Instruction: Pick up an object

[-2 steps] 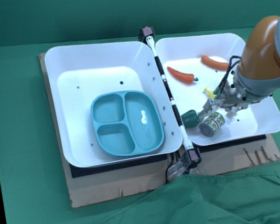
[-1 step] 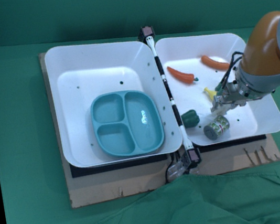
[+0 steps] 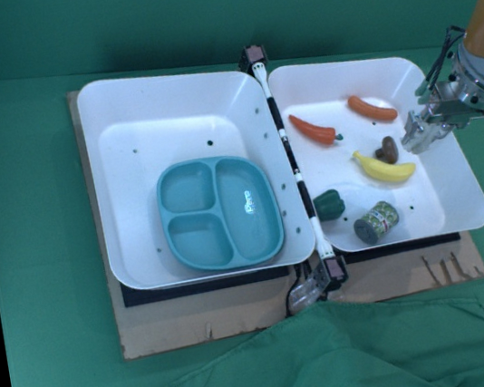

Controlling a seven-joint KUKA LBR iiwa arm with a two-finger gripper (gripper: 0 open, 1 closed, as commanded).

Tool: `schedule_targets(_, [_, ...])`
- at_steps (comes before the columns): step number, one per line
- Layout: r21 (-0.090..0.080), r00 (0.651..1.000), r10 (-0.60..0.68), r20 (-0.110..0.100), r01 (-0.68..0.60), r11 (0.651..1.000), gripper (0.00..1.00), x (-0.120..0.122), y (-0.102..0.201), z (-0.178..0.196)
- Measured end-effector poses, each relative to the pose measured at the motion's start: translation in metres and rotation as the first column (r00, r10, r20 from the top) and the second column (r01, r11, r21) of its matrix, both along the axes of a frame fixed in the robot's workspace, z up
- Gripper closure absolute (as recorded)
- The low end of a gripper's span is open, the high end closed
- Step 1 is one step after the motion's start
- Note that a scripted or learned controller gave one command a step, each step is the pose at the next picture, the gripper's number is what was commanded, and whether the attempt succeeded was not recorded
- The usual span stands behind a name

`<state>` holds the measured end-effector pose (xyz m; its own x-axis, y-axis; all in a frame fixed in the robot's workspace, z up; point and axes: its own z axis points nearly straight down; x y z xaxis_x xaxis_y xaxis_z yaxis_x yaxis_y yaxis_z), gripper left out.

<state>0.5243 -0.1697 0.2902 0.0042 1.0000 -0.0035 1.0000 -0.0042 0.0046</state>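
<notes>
Gripper [image 3: 418,138] over the right bin [image 3: 448,190], near its right wall, silvery metal with dark cabling above; orange band and grey wrist behind it. Jaw state: cannot tell, tips too small and blurred. Nothing seen between them.

Objects relative to jaws, all in right bin:
- Brown lump [image 3: 387,151], matte, rounded, just left of the jaws, apart from them. Touches or nearly touches the banana.
- Banana [image 3: 385,169], glossy yellow plastic, curved, left and slightly below the jaws.
- Sausage [image 3: 371,107], smooth orange-red, oblong, left and above.
- Chili [image 3: 314,129], red, tapered, green stem end, farther left.
- Pepper [image 3: 328,205], dark green, blocky, far left and below, by the divider.
- Can [image 3: 376,221], small cylinder lying on its side, printed label, grey end, below and left.

Left bin [image 3: 110,118], well left of the jaws: teal plate [image 3: 220,212], smooth plastic, rounded rectangle, three compartments, light glare on the largest.

Bins: shallow white plastic, rounded corners, few small dark holes in floors. Joined by a white-and-black rod [image 3: 290,161] with clamps at both ends.

Surface: bins on brown cardboard [image 3: 199,319], edge ragged at lower right. Green cloth [image 3: 43,267] covers the bench and backdrop; wrinkled fold along the bottom.
</notes>
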Motion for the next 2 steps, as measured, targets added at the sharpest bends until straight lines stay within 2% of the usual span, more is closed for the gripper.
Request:
schedule_targets(1, [0.0, 1.0, 0.001, 0.001, -0.001, 1.0, 1.0, 0.07, -0.018, 0.059])
schedule_targets(2, [0.002, 1.0, 0.0, -0.001, 0.0, 1.0, 1.0, 0.05, 0.03, 0.065])
